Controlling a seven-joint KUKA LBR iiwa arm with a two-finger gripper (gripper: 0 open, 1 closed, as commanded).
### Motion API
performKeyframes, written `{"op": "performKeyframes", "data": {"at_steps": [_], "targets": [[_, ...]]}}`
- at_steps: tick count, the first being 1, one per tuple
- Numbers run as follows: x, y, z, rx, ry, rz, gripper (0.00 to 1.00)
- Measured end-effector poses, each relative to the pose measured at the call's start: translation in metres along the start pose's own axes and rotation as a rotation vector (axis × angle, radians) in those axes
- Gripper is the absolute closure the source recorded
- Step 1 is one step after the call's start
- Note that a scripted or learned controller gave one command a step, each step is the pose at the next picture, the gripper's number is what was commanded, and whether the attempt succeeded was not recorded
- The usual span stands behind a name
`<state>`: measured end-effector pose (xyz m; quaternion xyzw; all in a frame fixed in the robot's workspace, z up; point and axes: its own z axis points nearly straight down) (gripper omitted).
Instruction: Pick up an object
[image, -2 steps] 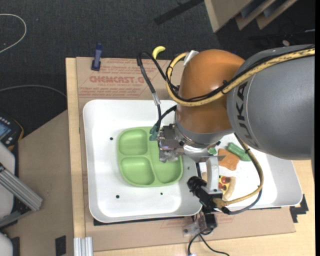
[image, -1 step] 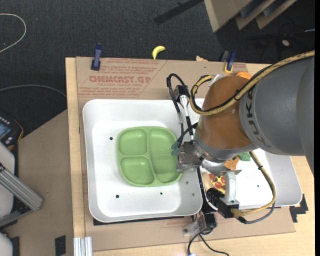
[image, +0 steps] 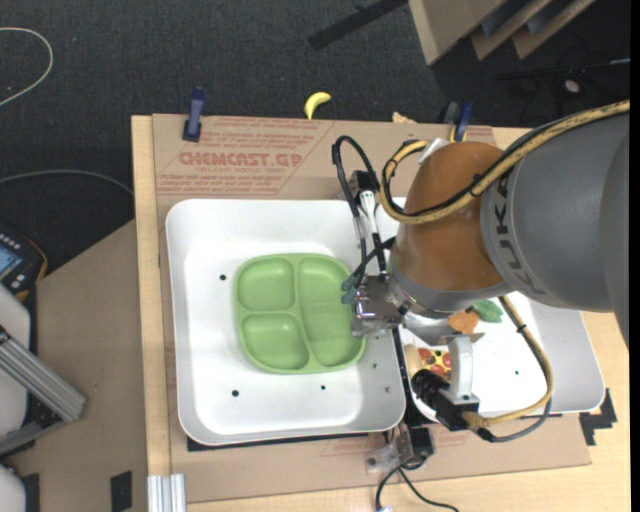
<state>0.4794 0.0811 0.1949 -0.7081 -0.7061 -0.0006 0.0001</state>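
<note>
a brown bench (image: 250, 455) sits on dark carpet. the left white bin (image: 200, 400) holds a green plate with sections (image: 295, 312), about in the bin's middle. the gripper (image: 362, 305) is at the plate's 3 o'clock edge, and i cannot tell if it grips anything. the grey and orange arm (image: 500, 225) covers much of the right bin (image: 570, 385), where small orange and green things (image: 478, 316) peek out. farther back, at 12 o'clock, a yellow banana (image: 317, 102) lies past the bench.

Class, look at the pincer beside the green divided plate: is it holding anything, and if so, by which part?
It cannot be told. The pincer sits at the right edge of the green divided plate in the left bin, but the arm's wrist hides whether it grips the rim.
</note>
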Motion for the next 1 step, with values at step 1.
{"op": "performKeyframes", "data": {"at_steps": [1], "targets": [[0.054, 0.0014, -0.1651, -0.018, 0.007, -0.011, 1.0]]}}
